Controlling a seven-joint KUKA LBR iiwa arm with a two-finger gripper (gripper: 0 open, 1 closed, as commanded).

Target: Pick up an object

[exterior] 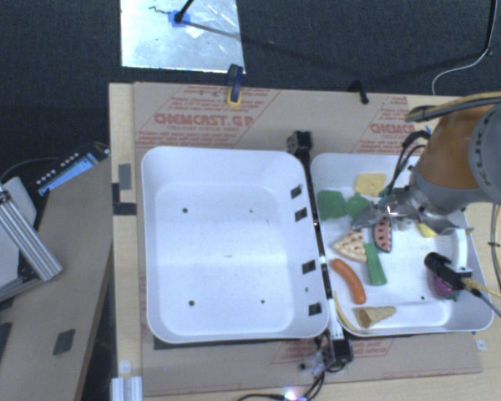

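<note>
The right bin [401,303] holds several toy foods: a green leaf [331,204], a yellow cheese piece [370,183], a pizza slice [350,246], a watermelon slice [383,237], a green pickle [374,267], a red-orange sausage [349,281], a tan wedge [375,315] and a purple piece [442,283]. My gripper [374,216] hangs low over the middle of this bin. It is just right of the green leaf and directly above the watermelon slice and pizza slice. Nothing visibly hangs from it.
The left bin [227,245] lies beside the right one, split from it by a black clipped divider [312,241]. The grey arm with its orange band [451,153] covers the right bin's far right corner. A small yellow piece [426,230] lies under the wrist.
</note>
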